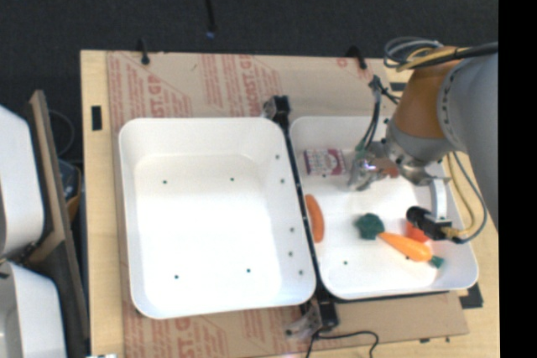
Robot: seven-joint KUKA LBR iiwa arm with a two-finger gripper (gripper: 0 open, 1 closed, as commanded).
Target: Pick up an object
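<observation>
The right bin [336,281] holds several small things. A pale packet with a pink label [323,161] lies near its far left corner. An orange oblong piece [315,216] rests along the left wall. A dark green lump [368,225] sits mid-bin, and an orange toy carrot with a green tip [408,246] lies to its right, with a small red piece [417,233] touching it. My gripper [364,173] hangs low over the bin's far middle, just right of the packet and above the green lump. Nothing visible is held in it.
The left bin [134,155] stands beside the right one, sharing a dark divider edge [295,180]. Both sit on a cardboard sheet [193,88] on the bench. The arm [428,109] reaches in from the right, over the right bin's far right corner.
</observation>
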